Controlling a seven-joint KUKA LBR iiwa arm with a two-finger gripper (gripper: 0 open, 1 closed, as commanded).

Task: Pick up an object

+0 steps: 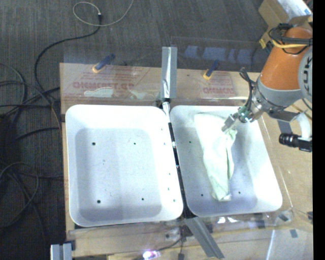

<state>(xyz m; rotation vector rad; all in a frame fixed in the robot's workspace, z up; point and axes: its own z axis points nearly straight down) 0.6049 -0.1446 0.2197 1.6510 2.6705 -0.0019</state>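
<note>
this is a robotics lab or test cell, not a home or shop. an industrial arm (284, 71), grey with an orange band, reaches in over a plywood worktop (127, 84) that carries two shallow white bins side by side, a left bin (76, 122) and a right bin (269, 188). a metal post (168, 71) stands at the back between them. clamps with orange and blue handles (103, 63) sit on the rear edge of the board. loose black cables (30, 76) trail across grey carpet floor (45, 30) at the left. a cardboard box (282, 10) sits in the upper right corner, behind the arm.
</note>
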